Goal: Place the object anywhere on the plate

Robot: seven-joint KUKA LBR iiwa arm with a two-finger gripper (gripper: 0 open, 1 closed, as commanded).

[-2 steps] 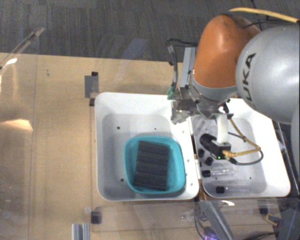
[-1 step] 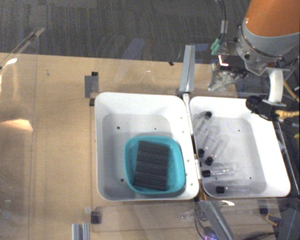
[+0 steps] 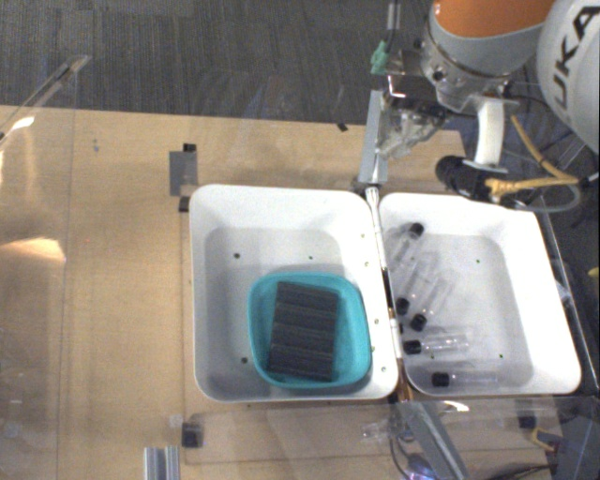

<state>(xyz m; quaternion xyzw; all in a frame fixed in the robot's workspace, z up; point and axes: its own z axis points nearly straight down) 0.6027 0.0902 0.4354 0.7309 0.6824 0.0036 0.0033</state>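
A teal plate (image 3: 354, 319) lies in the left bin (image 3: 216, 309), toward its near right corner. A dark grey ridged block (image 3: 303, 330) rests flat on the plate. Several clear tubes with black caps (image 3: 424, 281) lie scattered in the left half of the right bin (image 3: 525, 300). My gripper (image 3: 405, 129) hangs high beyond the far rims of the bins, near where they meet, away from the plate and the tubes. I see nothing held beneath it.
The grey arm with its orange band (image 3: 487, 19) fills the top right. A black fitting with yellow cable (image 3: 487, 180) sits behind the right bin. A metal bracket (image 3: 373, 141) stands at the divider's far end. Bare wooden bench spreads left.
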